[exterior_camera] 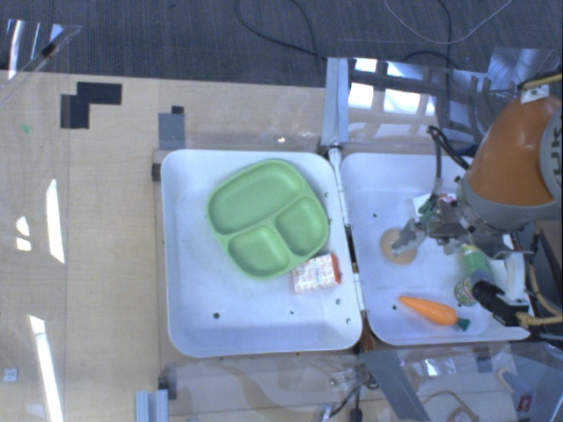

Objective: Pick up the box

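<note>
Box [316, 274] rests against plate [267, 217] in left bin [189, 323]; gripper [410, 237] over right bin [387, 323], fingers' state unclear.

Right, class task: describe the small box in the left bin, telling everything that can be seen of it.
The box is small, flat and rectangular, seemingly printed card: its top is white with a fine reddish pattern, and one end is orange-red. It lies flat and slightly askew on the floor of the left bin, toward the bin's right side. Its upper edge sits against or just under the rim of the green divided plate; contact cannot be confirmed. The tool hangs over the right bin, well away from it.
</note>
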`<action>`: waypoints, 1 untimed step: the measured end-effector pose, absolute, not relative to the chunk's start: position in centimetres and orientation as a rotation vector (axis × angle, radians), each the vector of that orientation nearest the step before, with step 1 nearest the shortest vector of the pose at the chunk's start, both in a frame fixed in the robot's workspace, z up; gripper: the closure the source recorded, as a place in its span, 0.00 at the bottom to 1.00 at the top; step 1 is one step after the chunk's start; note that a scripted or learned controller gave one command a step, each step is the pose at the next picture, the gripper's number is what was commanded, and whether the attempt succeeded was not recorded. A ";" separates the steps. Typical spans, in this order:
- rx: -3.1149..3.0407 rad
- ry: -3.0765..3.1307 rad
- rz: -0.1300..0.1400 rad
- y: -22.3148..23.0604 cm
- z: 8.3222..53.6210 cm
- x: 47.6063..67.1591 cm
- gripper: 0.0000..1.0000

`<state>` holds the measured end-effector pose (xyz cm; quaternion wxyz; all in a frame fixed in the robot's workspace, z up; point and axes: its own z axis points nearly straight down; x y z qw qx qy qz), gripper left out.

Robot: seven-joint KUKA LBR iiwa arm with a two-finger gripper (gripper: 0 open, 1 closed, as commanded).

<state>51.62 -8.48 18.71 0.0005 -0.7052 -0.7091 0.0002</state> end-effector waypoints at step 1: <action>-2.458 -1.953 0.002 -3.2 18.2 49.3 0.00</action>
